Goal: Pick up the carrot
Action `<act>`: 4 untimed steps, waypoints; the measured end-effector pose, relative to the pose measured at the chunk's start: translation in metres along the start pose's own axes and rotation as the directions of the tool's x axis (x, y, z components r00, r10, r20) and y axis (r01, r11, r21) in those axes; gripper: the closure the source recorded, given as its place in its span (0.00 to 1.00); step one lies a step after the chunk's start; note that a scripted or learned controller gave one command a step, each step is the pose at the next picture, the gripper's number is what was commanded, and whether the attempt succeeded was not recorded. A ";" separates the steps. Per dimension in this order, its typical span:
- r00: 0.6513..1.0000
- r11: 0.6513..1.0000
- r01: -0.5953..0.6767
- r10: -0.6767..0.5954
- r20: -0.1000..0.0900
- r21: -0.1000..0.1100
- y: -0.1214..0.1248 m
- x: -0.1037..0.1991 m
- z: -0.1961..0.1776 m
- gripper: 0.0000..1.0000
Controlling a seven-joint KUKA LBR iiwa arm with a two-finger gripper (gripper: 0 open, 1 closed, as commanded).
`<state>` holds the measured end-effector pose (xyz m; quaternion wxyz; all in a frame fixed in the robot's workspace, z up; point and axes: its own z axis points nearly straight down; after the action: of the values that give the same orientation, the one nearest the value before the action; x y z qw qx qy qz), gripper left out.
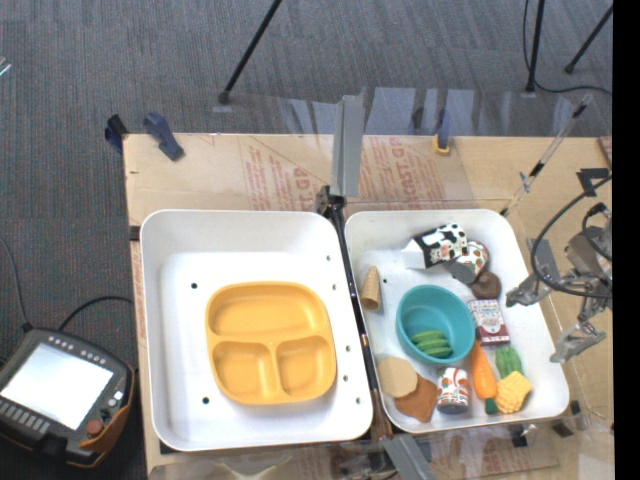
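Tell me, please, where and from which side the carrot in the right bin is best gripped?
Grip the carrot across its orange middle, coming straight down from above. It lies flat, long axis running up-down in the view, leafy end toward the near rim. A small can sits close on its left and corn on its right, so fingers probably fit best nearer the upper end.

Camera: single, fixed above the bench (250, 173).
Facing: downward at a slant, floor visible beyond the far edge.
Range: moderate; left bin (160, 268) and right bin (385, 230) both fully framed.
Shared coverage: one view, nothing overlapped.
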<state>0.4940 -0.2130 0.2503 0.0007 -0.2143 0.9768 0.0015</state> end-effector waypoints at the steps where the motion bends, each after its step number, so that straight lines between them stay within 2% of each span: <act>1: 0.978 0.978 0.208 -0.208 0.000 -0.004 0.004 -0.017 0.165 0.00; 2: 0.979 0.979 0.205 -0.205 0.004 -0.003 0.005 -0.020 0.154 1.00; 3: 0.990 0.990 0.144 -0.144 0.007 0.014 0.035 -0.009 0.157 1.00; 4: 0.979 0.979 -0.202 0.202 0.008 0.009 0.068 -0.032 0.158 1.00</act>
<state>0.4951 -0.1374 0.0928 0.0048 -0.1139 0.9935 -0.0024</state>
